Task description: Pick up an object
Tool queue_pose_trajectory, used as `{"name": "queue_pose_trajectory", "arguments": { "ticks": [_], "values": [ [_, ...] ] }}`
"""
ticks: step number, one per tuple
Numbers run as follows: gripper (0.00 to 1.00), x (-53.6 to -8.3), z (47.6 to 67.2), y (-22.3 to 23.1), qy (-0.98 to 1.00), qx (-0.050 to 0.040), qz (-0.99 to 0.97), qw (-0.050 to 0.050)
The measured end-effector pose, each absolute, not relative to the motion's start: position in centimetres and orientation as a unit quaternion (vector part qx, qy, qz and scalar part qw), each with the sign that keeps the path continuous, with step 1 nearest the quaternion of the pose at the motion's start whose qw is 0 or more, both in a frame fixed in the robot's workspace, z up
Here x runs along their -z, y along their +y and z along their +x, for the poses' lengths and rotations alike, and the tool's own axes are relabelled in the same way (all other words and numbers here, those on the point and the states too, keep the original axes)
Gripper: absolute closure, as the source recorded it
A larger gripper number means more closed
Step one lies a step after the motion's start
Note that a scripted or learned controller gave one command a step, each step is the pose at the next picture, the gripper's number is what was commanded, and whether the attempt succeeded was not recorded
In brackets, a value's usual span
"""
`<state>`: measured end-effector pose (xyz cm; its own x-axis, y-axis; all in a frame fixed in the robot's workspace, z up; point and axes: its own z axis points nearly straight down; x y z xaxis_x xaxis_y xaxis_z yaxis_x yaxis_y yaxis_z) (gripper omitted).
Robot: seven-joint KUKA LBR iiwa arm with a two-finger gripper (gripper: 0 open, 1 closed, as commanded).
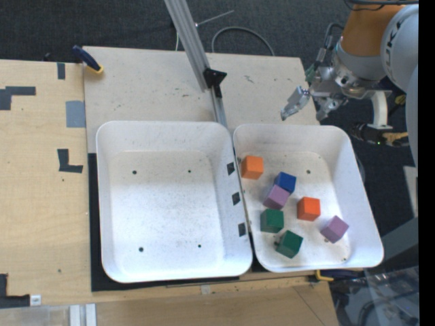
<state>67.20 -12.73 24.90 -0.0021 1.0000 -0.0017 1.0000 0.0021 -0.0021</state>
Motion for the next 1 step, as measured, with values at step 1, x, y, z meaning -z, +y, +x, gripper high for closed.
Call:
{"name": "queue_pose_trajectory", "arguments": {
  "ticks": [1],
  "values": [
    [1.00,-25.91,67.24,-12.65,-0.708,-0.0014,-0.706,0.000]
  ]
}}
